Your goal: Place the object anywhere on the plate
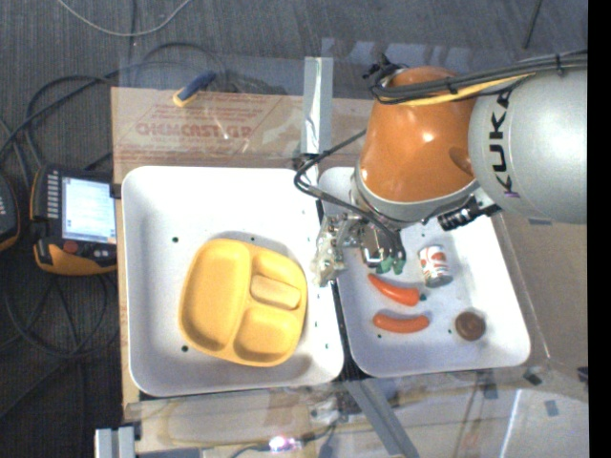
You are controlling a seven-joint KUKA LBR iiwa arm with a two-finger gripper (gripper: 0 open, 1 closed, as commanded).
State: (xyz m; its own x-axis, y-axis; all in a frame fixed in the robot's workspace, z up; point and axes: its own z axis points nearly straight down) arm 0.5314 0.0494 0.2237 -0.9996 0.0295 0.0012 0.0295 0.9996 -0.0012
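Arm (477, 151) reaching in from the right, lettering "KUKA" partly readable on the grey housing. Gripper (368, 246) hanging low over the left edge of the right bin (506, 346); open or closed: cannot tell. Yellow plate (224, 303) lying in the left bin (153, 208), bearing a tan bread-like piece (275, 292) in one compartment. In the right bin: small can (435, 264) with red label, writing too small to read; two red-orange sausages (396, 292) (401, 322); brown round piece (469, 325). Faded red print on cardboard (191, 132) behind the bins, illegible.
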